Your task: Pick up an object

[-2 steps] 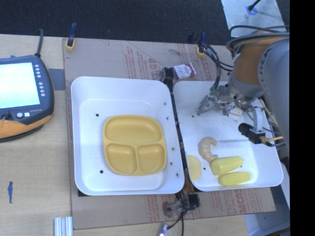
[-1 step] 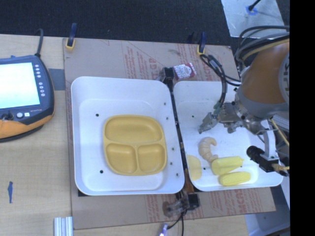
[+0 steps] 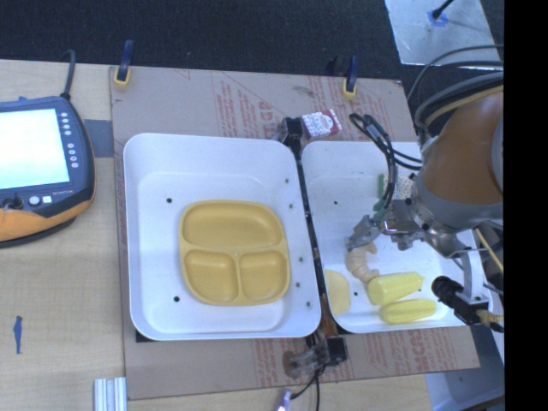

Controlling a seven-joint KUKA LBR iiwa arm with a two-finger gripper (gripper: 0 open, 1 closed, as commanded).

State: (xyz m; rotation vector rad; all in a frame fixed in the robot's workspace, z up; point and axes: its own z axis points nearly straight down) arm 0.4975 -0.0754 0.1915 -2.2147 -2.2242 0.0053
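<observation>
Workbench under bright light, dark floor beyond

A pale wooden bench [image 3: 51, 315] carries a brown cardboard sheet [image 3: 240, 101], held at its twelve o'clock edge by two clamps [image 3: 123, 65], blue and yellow. Past that edge lies dark carpet [image 3: 214, 11], with a pale floor patch [image 3: 437, 15] towards one o'clock marked by blue tape. At nine o'clock a handheld control pendant [image 3: 38, 165] rests on the bench, its screen glowing white. A small blue mark [image 3: 18, 333] sits at eight o'clock.
</observation>
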